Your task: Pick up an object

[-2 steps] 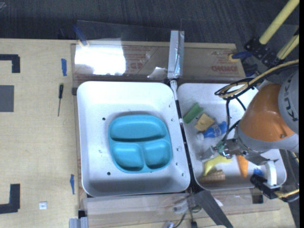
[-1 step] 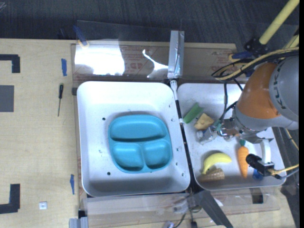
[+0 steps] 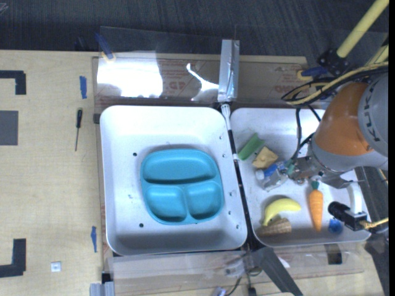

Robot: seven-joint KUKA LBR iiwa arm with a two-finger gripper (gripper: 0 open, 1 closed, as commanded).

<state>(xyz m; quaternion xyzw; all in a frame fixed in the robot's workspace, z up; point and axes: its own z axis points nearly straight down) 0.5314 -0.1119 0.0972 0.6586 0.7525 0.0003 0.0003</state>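
The right bin [image 3: 290, 119] holds a green block [image 3: 250, 147], a tan wedge [image 3: 266, 158], a clear bottle with a blue cap [image 3: 270, 176], a yellow banana [image 3: 281, 208] over a brown piece [image 3: 278, 227], an orange carrot [image 3: 315, 209] and a small blue item [image 3: 335, 226]. My gripper [image 3: 295, 170] reaches down from the right, low in the bin, just right of the bottle and above the carrot. The wrist hides its fingertips.
The left bin [image 3: 123, 134] carries a blue sectioned tray [image 3: 181, 184]. A clear plastic wall [image 3: 160, 73] and a metal post [image 3: 228, 69] stand behind the bins. Cables [image 3: 321, 82] and a yellow pole [image 3: 367, 20] hang at the upper right.
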